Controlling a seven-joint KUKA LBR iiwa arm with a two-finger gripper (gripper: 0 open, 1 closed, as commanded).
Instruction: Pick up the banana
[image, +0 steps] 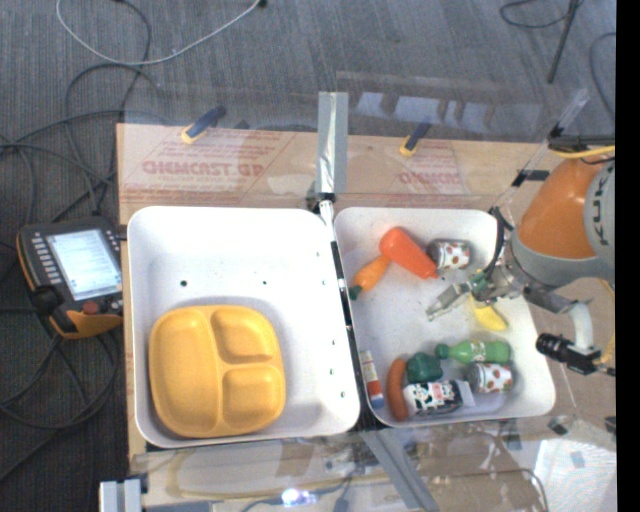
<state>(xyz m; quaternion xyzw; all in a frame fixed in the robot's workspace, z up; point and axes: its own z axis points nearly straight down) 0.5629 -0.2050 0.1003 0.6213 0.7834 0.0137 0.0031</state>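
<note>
The banana (490, 318) is a small yellow piece lying near the right wall of the right bin (400, 330). It is partly covered by the wrist of my arm. My gripper (440, 301) points left over the middle of that bin, just left of and slightly above the banana. Its two fingers stand open, and there is nothing between them. The banana sits behind the fingertips, under the gripper's base.
The right bin also holds an orange carrot (405, 250), a small can (450, 254), a green bottle (478, 351), another can (492, 377), a black-and-white bottle (435, 397) and a brown sausage (398, 388). A yellow divided plate (217, 370) lies in the left bin (200, 250).
</note>
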